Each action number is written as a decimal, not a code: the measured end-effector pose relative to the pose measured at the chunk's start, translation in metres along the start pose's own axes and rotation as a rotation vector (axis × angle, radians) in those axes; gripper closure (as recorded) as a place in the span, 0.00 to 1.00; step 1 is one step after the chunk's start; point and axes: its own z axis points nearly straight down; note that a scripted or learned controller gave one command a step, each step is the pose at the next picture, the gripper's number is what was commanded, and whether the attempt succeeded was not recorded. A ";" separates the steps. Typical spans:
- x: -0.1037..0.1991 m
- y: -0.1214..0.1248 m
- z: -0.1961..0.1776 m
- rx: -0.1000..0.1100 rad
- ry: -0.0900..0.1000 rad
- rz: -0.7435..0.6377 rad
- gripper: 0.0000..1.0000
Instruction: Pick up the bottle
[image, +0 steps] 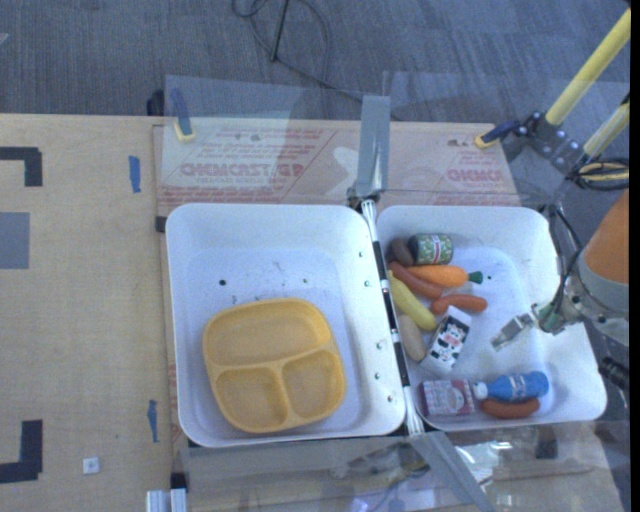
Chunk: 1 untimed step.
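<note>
Above right bin, tool (516, 330), bottle (514, 386) nr front.

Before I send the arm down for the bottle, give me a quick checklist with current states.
1. Bottle located: ok. The blue bottle lies on its side near the front edge of the right bin.
2. Gripper position: not ok. It sits above and apart from the bottle, not over it.
3. Gripper free of load: ok. Nothing shows between its fingers.
4. Clearance around the bottle: not ok. A red sausage lies against its front side and a pink carton is at its cap end.
5. Finger opening: cannot tell.
6. Left bin irrelevant: ok. It holds the yellow divided tray.
</note>
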 end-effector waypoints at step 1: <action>0.017 -0.039 0.009 -0.007 -0.007 -0.118 0.00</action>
